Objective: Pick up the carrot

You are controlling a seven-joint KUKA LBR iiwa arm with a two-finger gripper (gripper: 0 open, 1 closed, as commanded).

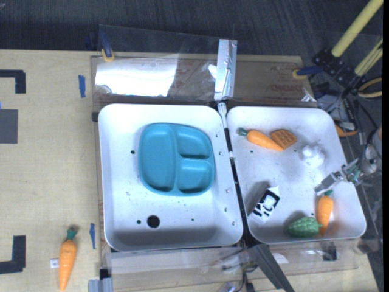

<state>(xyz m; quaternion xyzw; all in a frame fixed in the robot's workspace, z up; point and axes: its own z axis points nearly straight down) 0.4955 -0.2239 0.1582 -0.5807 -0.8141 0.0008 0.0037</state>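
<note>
while i watch from the fixed overhead camera, the two shallow white bins sit side by side on the bench, the left bin [115,181] holding a blue sectioned plastic tray [176,158] in its middle.

in the right bin [285,166] i count two carrots. one orange toy carrot with a green top [262,139] lies near the far wall, tilted, and it touches or nearly touches a tan waffle-like piece [283,139] just right of it. a second, smaller orange carrot [324,211] stands lengthwise near the right wall at the near end, just beside a green bumpy toy vegetable [303,226]. a black-and-white tagged block [266,203] lies near the bin's left side, and a whitish crumpled lump [312,154] sits toward the far right.

the gripper [331,181] shows at the right wall, a slim metallic tip just above the smaller carrot's far end. nothing sits visibly between its tips, and i cannot tell how they are set.

a third orange carrot with a green stem [67,257] lies on the bench itself, well left of the bins, at the near edge.
</note>
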